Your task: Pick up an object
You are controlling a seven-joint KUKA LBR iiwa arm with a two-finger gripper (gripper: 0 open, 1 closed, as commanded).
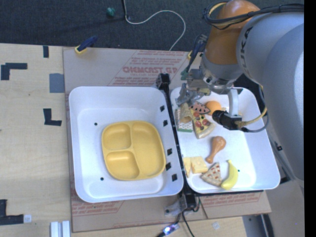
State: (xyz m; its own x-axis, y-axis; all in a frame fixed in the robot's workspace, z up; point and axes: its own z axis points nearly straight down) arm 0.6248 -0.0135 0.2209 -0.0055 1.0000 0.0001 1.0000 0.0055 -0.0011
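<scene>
Two shallow white bins sit side by side on a sheet of cardboard (143,65) laid over the desk (29,132). The left bin (81,107) holds a yellow divided plate (132,149) lying flat near its middle. The right bin (261,167) holds a scatter of toy food: a pizza slice (201,120) and a sandwich piece (185,120) near the far left corner, an orange ball (213,105) just behind them, a drumstick (216,147) near the middle, and at the near edge a cheese block (196,165), a second pizza slice (212,174) and a banana (229,176).

The grey arm (276,48) reaches in from the right, its orange band (229,14) above the wrist, and the pincer (190,98) hangs over the far left corner of the right bin, just above the sandwich piece and the pizza slice. Its fingers are hard to make out against the clutter, so whether they are spread or closed cannot be told, and nothing can be seen gripped between them. A black cable plug (227,118) juts from the wrist over the bin.

Beyond the cardboard, a white cable (153,16) loops over the dark floor (49,9).
</scene>
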